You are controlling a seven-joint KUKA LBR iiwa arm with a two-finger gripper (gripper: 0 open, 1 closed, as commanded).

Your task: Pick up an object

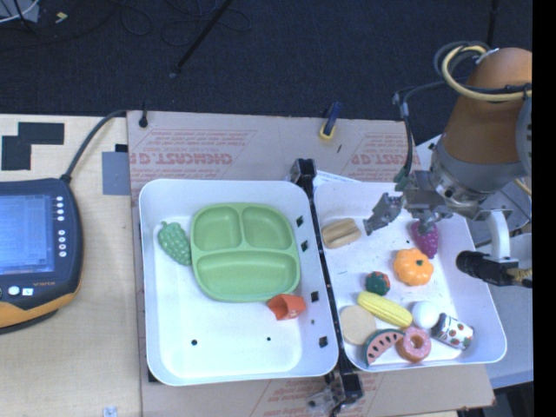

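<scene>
Two bins on the worktop (95, 320). Left bin (174, 354): one green plate (245, 252), one green grape bunch (175, 242), one orange piece (287, 305). Right bin (486, 337): one bun (340, 232), one pumpkin (413, 267), one corn (384, 308), one watermelon slice (384, 347), one doughnut (415, 346), one purple grape bunch (426, 238). End effector (408, 207) hovers over the right bin's upper part, beside the purple grapes; can't tell if its fingers are spread. Tablet (35, 246) at far left.

Red upside-down print on the cardboard sheet (217, 150) is too blurred to read.
</scene>
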